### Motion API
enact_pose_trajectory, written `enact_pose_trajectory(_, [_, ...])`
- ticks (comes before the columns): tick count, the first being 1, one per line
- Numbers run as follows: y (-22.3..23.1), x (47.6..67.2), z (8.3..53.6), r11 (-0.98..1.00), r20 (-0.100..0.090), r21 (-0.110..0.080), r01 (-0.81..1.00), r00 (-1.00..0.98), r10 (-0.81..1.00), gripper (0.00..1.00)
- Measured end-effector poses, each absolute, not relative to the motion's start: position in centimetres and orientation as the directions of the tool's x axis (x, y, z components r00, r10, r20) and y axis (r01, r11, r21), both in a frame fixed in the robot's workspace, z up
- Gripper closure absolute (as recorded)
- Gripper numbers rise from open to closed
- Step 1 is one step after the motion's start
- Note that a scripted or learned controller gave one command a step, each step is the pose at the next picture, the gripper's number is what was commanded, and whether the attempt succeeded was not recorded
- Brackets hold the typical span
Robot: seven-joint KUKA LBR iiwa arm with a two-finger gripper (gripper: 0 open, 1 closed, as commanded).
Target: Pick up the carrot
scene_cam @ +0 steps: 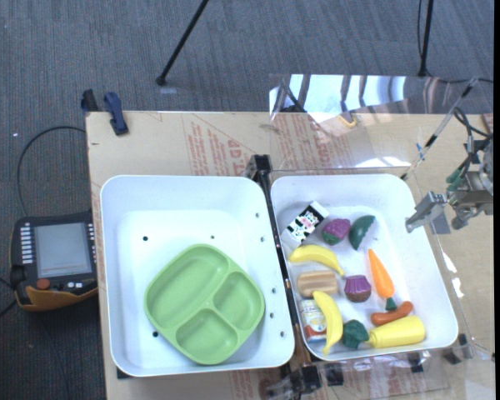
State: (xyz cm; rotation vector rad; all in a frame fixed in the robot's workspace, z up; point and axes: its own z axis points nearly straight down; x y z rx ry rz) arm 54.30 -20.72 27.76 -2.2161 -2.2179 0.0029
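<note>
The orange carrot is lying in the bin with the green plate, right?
Not quite. The camera view shows the carrot lying in the right bin, among the other toy food. The green plate sits in the left bin.

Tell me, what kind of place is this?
Probably a robotics lab. A bench bears two white bins, one with toy food such as a carrot, beside a handheld control pendant and tripod legs on carpet.

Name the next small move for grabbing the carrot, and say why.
Probably swing the gripper left and down over the carrot. It sits at the right bin's right rim, off to the carrot's upper right, and the carrot lies untouched between the purple piece and the rim.
</note>
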Motion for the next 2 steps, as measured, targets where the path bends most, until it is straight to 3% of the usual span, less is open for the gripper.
enact_pose_trajectory(1, [-20.7,55.8,8.9,-0.018,0.008,-0.009,1.0,0.018,1.0,0.0])
enact_pose_trajectory(2, [-20.8,55.8,10.0,-0.021,0.011,-0.011,1.0,0.021,1.0,1.0])
